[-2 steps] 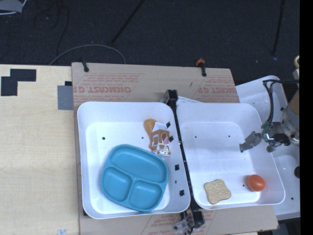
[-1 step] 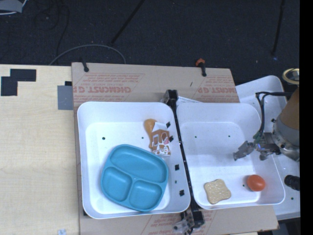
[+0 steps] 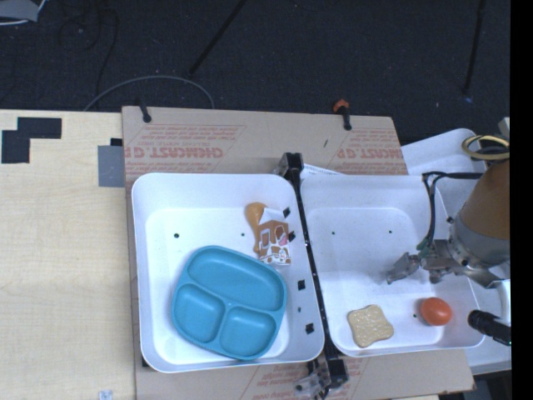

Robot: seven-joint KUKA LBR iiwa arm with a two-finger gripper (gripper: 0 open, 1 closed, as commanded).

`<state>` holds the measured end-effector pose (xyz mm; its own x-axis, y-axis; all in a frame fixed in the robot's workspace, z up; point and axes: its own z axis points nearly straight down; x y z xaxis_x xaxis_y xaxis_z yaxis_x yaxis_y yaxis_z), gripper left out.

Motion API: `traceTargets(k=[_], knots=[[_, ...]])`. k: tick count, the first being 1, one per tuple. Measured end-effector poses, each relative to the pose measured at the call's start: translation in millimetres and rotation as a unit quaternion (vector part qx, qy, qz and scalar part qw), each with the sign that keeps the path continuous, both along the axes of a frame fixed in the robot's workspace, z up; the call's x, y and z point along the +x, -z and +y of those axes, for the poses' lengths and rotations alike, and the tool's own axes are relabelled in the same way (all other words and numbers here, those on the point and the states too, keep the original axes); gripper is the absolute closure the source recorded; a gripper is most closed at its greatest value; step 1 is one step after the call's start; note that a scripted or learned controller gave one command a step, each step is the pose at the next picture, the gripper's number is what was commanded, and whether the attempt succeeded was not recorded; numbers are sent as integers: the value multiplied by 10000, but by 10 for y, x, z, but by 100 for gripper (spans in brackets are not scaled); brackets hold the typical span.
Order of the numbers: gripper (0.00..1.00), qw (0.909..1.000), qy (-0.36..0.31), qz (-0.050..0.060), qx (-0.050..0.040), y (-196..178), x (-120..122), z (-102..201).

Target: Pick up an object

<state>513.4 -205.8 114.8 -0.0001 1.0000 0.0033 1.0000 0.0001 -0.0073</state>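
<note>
robot arm poised over the right bin, nothing in its grip yet

seen from above at a slant, a pale wooden bench holds two shallow white bins side by side on a sheet of cardboard. at far left the bench top is bare wood with a few dark patches.

the left bin (image 3: 150, 223) holds a blue divided plate (image 3: 229, 301) with three sections, lying flat towards the near side. just beyond its upper right edge, close to the wall shared with the other bin, lies a small brown and white toy (image 3: 271, 238); what it depicts is too small to make out, possibly an animal figure.

the right bin (image 3: 358, 223) is mostly bare white floor. near its front edge lies a tan slice of toast (image 3: 370, 325), flat, with its longer side running roughly from front to back. to the right of it, a little apart, sits an orange-red tomato (image 3: 435, 311), round, so it has no long axis to line up with.

the gripper (image 3: 406, 267) reaches in from the right on a grey arm, and sits over the right half of this bin. its fingers point left and look slightly parted, with nothing between them. it touches neither item.

the relation that matters: the tomato lies just in front of and slightly right of the fingertips, the nearest thing to grasp. the toast lies in front and to the left, a little further. either would likely call for pulling towards the front edge and then descending.
</note>
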Motion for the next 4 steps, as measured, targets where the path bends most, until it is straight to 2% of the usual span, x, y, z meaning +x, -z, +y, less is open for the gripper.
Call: traceTargets(k=[1,2,3,4], knots=[[0,10000,7,-21,-10,282,1,11],[100,10000,25,-30,-10,163,6,0],[100,10000,-8,-44,-16,-276,38,49],[100,10000,-9,-57,-23,-905,87,31]])
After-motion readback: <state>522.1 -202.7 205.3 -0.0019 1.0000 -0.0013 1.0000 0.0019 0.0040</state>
